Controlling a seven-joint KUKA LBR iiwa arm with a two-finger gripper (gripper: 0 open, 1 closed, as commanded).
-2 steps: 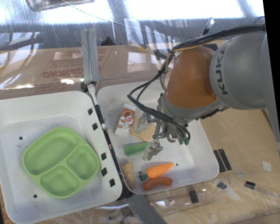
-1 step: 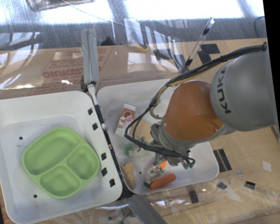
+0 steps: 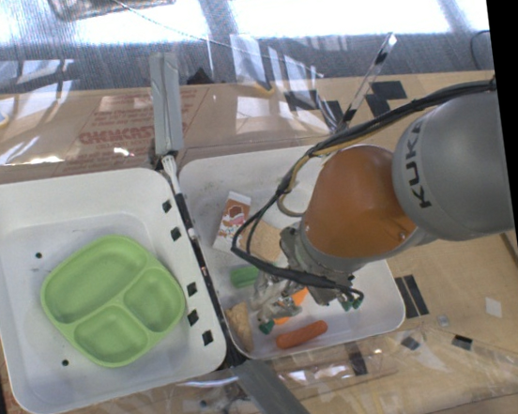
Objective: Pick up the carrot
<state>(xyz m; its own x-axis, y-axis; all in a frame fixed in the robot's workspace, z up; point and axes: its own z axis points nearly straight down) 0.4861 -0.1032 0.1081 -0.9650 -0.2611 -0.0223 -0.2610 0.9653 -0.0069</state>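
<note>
Two shallow white bins sit side by side on my bench: the left bin (image 3: 4, 282) and the right bin (image 3: 386, 308). One green divided plate (image 3: 112, 299) lies flat in the left bin; I count three compartments in it, one long and two smaller. One arm (image 3: 443, 168), grey with an orange band, reaches in from the right over the right bin and covers much of that bin's floor. One gripper (image 3: 277, 305) hangs low over the near part of the right bin, among a small cluster of items. I cannot tell how its claw stands, since the wrist and cables crowd the spot.

In the right bin I count one carrot (image 3: 301, 335), orange and elongated, lying on its side near the bin's front wall, just below the gripper and apart from it as far as I can see. One small orange piece (image 3: 299, 295) shows just beside the gripper; I cannot identify it. One green item (image 3: 244, 275) lies above the gripper toward the divider. One pale, bread-like item (image 3: 240, 322) lies to the left of the carrot. One small printed packet (image 3: 232, 218) lies toward the bin's far left corner.
</note>
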